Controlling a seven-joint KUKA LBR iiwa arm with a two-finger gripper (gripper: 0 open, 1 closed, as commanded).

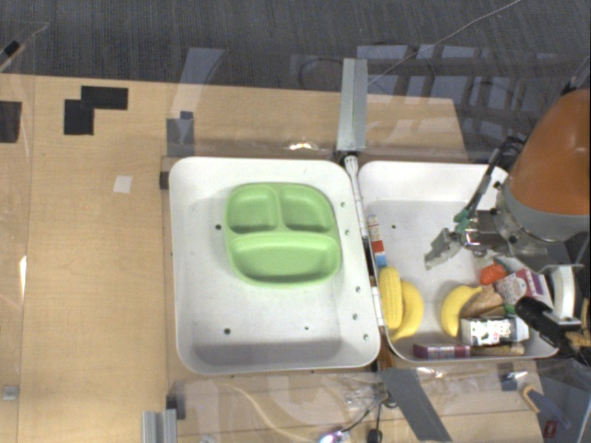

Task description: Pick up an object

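Observation:
My gripper (448, 234) hangs over the middle of the right bin (406, 201), above bare white floor. Its fingers stand open with nothing between them. The grey arm with its orange band (559, 164) comes in from the right. In front of the gripper, along the bin's near side, lies a heap of objects: a yellow corn cob (391, 295), a yellow banana (456, 308), a small red item (493, 273), a white labelled bottle (494, 331) and a dark purple marker (441, 350). None of them touches the gripper.
The left bin (199, 275) holds a green divided plate (281, 232). A thin pen-like item (372, 240) lies along the right bin's left wall. A metal bar (351, 109) stands behind the two bins.

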